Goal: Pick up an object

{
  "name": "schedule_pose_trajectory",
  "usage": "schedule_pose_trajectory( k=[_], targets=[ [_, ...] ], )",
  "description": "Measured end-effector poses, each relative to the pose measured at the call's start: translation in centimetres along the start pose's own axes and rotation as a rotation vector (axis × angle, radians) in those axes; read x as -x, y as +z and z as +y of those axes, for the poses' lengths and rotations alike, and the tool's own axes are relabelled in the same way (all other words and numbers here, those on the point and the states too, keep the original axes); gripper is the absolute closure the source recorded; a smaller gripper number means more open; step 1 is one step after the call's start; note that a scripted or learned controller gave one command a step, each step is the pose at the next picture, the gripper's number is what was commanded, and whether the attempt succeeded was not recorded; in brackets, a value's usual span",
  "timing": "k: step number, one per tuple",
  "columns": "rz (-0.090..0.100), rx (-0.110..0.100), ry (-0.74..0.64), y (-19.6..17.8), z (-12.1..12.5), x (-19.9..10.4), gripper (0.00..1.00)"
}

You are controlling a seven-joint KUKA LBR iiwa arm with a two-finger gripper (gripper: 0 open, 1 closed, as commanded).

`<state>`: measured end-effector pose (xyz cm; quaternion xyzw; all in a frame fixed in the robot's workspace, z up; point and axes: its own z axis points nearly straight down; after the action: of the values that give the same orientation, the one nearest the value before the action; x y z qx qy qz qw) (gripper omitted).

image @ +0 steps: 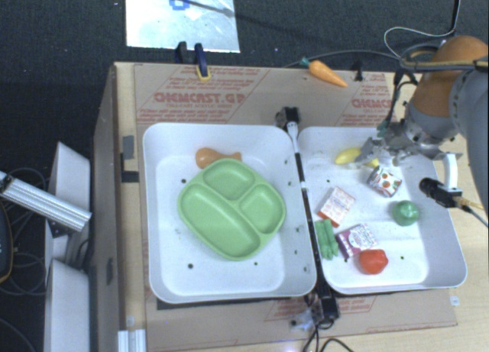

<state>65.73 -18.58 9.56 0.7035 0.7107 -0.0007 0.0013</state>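
Red tomato (373,261) lies nearest; fingers (372,151) above yellow lemon (347,156), their spread unclear.

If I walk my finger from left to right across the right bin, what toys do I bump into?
Green bean pods → red-and-white packet → red tomato → green ball-shaped toy.

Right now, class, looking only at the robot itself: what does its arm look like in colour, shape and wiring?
The arm is grey and rounded, with a bulbous orange band above the wrist. The gripper is a small grey metal part. Thin cables loop beside the orange band.
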Motion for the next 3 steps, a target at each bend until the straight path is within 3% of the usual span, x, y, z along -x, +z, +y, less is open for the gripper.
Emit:
schedule_pose_trajectory(
  k=[1, 2, 3],
  targets=[
    [-0.002, 0.002, -0.003, -1.1, 0.1, 0.0, 1.0],
    [-0.002, 0.002, -0.004, -1.1, 0.1, 0.0, 0.0],
    [0.004, -0.022, 0.004, 1.3, 0.7, -0.5, 0.0]
  ],
)
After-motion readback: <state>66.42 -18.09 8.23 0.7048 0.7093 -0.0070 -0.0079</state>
